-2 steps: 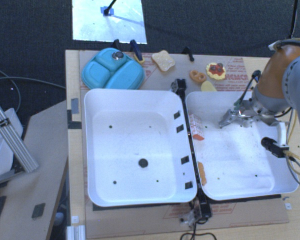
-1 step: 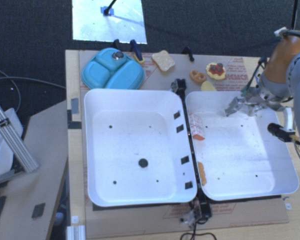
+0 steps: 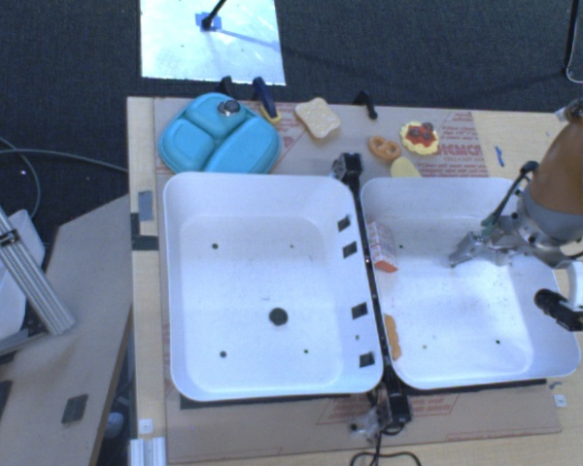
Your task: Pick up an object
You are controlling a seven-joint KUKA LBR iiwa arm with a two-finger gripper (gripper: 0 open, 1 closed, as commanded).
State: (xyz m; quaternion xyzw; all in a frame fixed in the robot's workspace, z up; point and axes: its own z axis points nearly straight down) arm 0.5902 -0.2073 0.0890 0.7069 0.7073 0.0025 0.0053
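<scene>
While the arm (image 3: 564, 178) reaches in from the right, its tool (image 3: 471, 250) hangs low over the upper middle of the right bin (image 3: 525, 357), tipped toward the bin floor. Whether the tool is apart or together I cannot tell, since the metal at its tip blurs into one grey shape against the white; nothing shows gripped in it.

Likely things to pick lie along the right bin's left wall: a small white carton with a red end (image 3: 381, 246) near the upper part of that wall, and a slim orange piece (image 3: 393, 337) lower down, partly tucked against the divider. Both sit well apart from the tool, so I judge a grasp would need a move to the left first. They probably rest there because the sloped bin wall gathers loose items at its foot.

In the left bin (image 3: 194, 357) a small dark round object (image 3: 278, 316) lies near the middle of the floor.

Beyond the bins, on the worktop (image 3: 146, 144), lie a blue divided plate (image 3: 220, 136), a toast slice (image 3: 317, 117), a pretzel (image 3: 384, 147), a small pizza-like toy (image 3: 420, 136) and a yellow piece (image 3: 404, 168) half hidden by the right bin's rim. Their place outside the bins suggests they are spares, out of play.
</scene>
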